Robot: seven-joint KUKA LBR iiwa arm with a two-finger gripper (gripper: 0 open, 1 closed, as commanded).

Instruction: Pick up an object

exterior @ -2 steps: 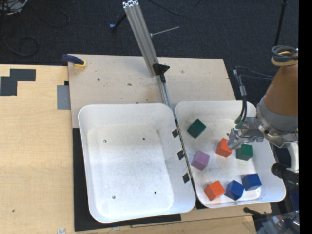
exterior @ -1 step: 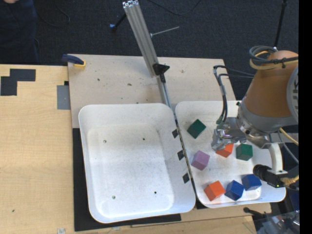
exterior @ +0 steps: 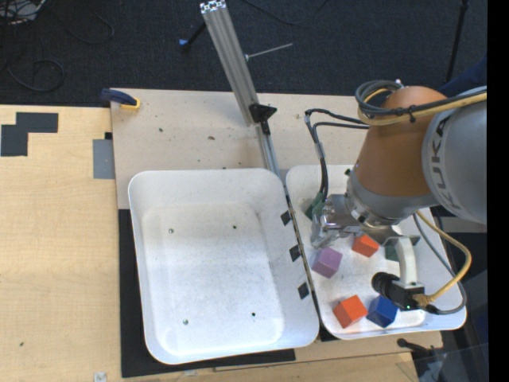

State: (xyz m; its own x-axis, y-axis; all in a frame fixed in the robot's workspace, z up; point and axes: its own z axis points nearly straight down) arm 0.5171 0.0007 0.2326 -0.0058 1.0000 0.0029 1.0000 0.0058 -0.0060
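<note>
Where the arm (exterior: pixel 421 157) reaches in from the right edge of the frame, we see its orange band and grey body covering the upper part of the right bin (exterior: pixel 453 318), with the gripper (exterior: pixel 328 231) hanging low at that bin's left side, just right of the divide between the two bins. We cannot tell how the gripper is set, since the wrist hides most of it and what shows is a small metallic cluster. Directly below it, very near or perhaps touching, lies a lilac cube (exterior: pixel 327 262), tilted a little, and we see nothing that shows the cube gripped. To the right of the lilac cube, partly under the wrist, sits a small orange block (exterior: pixel 365 246). Lower in the same bin, towards the bottom of the frame, a larger orange cube (exterior: pixel 349 311) rests just beside a blue cube (exterior: pixel 382 312), the two close together near the bin's lower rim. A black cable (exterior: pixel 398 289) loops over the right bin near the blue cube. The left bin (exterior: pixel 151 213) fills the centre of the frame, its white floor marked by a few dark specks. A slanted aluminium rail (exterior: pixel 235 62) runs from the top of the frame down to the bins.
</note>
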